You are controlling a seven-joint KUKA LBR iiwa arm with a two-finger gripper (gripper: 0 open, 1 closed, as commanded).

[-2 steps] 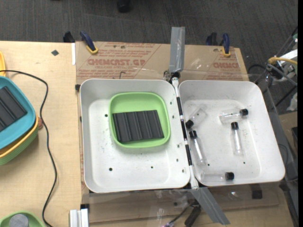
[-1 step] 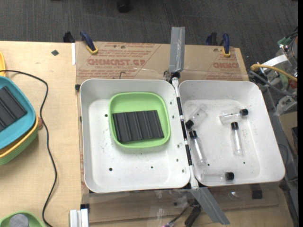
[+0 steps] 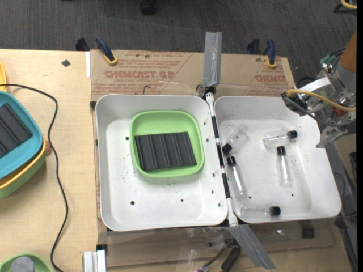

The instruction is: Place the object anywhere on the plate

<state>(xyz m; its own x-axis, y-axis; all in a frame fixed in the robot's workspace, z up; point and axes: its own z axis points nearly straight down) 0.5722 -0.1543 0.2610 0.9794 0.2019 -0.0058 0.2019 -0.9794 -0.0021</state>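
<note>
A green square plate [image 3: 194,128] sits in the left white bin [image 3: 113,169], toward its back. On the plate, covering most of its middle, lies flat a dark grey ribbed rectangular object [image 3: 166,151]. My gripper [image 3: 330,130] hangs at the right edge of the view, over the right rim of the right bin [image 3: 312,203], far from the plate. Yellow and black cables wrap the wrist above it.
Several clear tubes with black caps lie in the right bin, for example a tube [image 3: 282,163] near the middle and a tube [image 3: 235,175] by the divider. A stack of teal and green plates [image 3: 22,152] stands at far left. A black cable [image 3: 57,169] crosses the wooden table.
</note>
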